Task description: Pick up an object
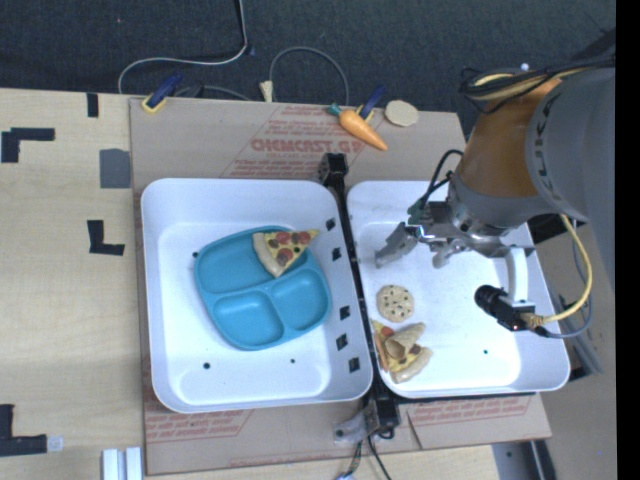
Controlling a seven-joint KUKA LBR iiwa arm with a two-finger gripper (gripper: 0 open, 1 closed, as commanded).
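Wood-look table (60, 298) with a brown cardboard sheet (290, 143) under two shallow white bins, dark carpet behind. Left bin (160, 298): one blue divided plate (262, 288) with one pizza slice (282, 249) on it. Right bin (500, 358): one round cookie (395, 302), one tan pastry piece (403, 349) just below it. Gripper (420, 250) above the cookie, fingers (392, 248) spread open, gripping nothing. One toy carrot (361, 129) on the cardboard behind the bins.

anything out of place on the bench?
Yes: a toy carrot and a pale round piece lie on the cardboard behind the bins, outside both. The pizza slice sits on the blue tray; cookie and cone are in the right bin.
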